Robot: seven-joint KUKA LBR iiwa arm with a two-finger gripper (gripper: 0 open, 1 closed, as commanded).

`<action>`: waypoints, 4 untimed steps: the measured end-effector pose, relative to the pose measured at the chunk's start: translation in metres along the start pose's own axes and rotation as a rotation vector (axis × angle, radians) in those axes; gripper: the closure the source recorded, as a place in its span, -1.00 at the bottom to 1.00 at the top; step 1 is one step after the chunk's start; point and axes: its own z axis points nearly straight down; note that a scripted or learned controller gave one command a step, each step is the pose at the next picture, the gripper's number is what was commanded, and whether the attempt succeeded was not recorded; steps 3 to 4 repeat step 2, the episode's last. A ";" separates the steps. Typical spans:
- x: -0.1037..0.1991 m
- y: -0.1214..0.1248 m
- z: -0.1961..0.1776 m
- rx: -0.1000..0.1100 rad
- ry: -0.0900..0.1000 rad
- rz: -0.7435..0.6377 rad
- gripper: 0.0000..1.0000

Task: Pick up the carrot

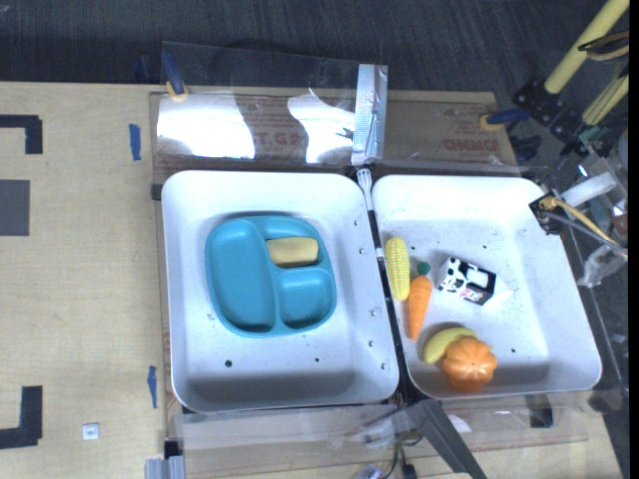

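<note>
Carrot point(418, 305) lies in the right bin point(519, 203), close to its left wall, pointing roughly toward the near edge. Just to its left sits a yellow corn cob point(397, 266), almost touching the carrot's top. Below the carrot, a small yellow banana-like piece point(444, 341) rests against an orange pumpkin-shaped toy point(469, 363). A black-and-white patterned toy point(468, 281) lies just right of the carrot. The left bin point(190, 297) holds a blue divided plate point(240, 277) with a yellow bun-like piece point(293, 251) in 1 of its compartments. The 2 bins sit side by side on the counter point(70, 267). I cannot tell the tool's state.
</note>
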 end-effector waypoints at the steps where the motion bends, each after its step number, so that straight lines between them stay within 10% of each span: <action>1: -0.027 -0.048 0.130 -0.003 0.004 0.083 -1.00; 4: 0.004 -0.020 0.131 -0.003 0.003 0.081 -1.00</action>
